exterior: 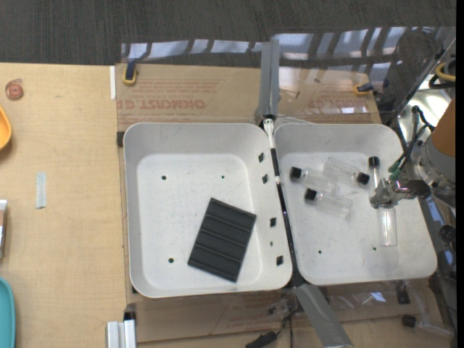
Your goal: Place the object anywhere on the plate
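Appears to be the pick-up step, not yet the carry. Hangs low over the right side of the right bin (304, 267): the tool (383, 194), with a clear vial (389, 229) directly below it, upper end touching or just under the tip. Cannot tell whether open or closed, nor whether the vial is truly gripped or merely lying on the bin floor beneath.

Lies well apart, in the left bin (134, 216): the dark ribbed plate (222, 239), tilted, near the front centre.

Calls next for a secure hold on the vial, a lift clear of the bin wall, then a long travel leftward across the shared rims and the divider (278, 194) between the bins, and a release over the ribbed slab.

Crowds the same bin: a cluster of other clear vials (337, 176) with black caps, just left of the tool; could be knocked on the way out. Risks rolling off the ribs, being round and smooth. Rests under both bins on the table (58, 122): brown cardboard (188, 96).
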Available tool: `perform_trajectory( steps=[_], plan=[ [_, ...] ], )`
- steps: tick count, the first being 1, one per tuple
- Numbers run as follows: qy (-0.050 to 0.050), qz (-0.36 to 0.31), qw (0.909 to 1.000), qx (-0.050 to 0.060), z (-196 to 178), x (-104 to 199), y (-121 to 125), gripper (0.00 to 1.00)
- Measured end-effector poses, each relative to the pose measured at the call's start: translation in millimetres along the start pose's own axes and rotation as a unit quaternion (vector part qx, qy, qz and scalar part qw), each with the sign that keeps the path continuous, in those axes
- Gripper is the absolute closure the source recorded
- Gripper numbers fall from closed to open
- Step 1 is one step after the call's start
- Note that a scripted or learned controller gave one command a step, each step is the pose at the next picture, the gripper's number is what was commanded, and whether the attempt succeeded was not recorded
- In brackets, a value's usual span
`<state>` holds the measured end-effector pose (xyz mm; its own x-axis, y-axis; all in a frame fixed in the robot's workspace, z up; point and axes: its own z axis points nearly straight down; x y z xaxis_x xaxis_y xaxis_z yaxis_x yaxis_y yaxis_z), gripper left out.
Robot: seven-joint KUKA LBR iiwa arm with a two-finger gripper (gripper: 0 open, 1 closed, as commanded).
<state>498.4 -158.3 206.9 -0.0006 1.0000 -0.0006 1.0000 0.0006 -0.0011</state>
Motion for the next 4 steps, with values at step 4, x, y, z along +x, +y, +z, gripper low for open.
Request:
perform_trajectory(
  steps=[4],
  plan=[
    [-0.002,0.625,0.7808,0.001,-19.8,218.8,-21.2,1.0]
  ],
)
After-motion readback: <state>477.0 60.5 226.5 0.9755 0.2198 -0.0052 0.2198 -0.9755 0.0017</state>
